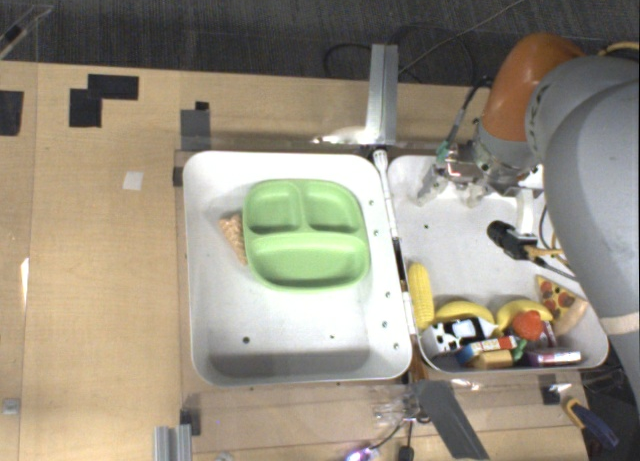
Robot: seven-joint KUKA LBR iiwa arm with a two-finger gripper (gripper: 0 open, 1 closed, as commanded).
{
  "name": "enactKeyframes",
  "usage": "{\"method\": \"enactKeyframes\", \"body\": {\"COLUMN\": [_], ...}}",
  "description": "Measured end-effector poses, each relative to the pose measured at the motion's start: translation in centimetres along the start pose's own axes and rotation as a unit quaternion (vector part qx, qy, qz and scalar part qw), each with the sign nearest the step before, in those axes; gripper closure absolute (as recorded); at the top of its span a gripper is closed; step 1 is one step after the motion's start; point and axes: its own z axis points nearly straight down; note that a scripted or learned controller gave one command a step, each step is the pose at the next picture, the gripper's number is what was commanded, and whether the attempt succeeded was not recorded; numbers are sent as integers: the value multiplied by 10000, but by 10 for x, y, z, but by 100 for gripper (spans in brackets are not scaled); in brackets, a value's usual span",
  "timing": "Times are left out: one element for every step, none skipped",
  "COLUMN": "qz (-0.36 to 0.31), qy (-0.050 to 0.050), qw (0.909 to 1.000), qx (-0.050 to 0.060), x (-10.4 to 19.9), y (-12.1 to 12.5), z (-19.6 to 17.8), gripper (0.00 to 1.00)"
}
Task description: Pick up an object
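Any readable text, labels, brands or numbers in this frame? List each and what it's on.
No text can be read in this frame.
Black-and-white item among the toys in the right bin: light marks, too small and blurred to read.
Brown block beside it: no legible print.
Green divided tray in the left bin: plain.

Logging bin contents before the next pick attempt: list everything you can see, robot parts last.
Bins: 2, white, side by side on the bench.
Divided plate: 1, green, left bin.
Tan item: 1, tucked under plate's left edge, unidentifiable.
Corn cob: 1, yellow, right bin by the divider.
Bananas: 2, yellow, right bin near edge.
Pizza slice: 1, right bin.
Small mixed toys: several, near corner.
Arm: 1, grey with orange band.
Gripper: 1, right bin's far end.
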Motion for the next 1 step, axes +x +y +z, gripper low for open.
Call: {"method": "enactKeyframes", "body": {"qz": [-245], "qy": [-1], "qw": [9997], "qx": [-6], "x": [-25], "y": [-34], "z": [-2], "gripper": [0]}}
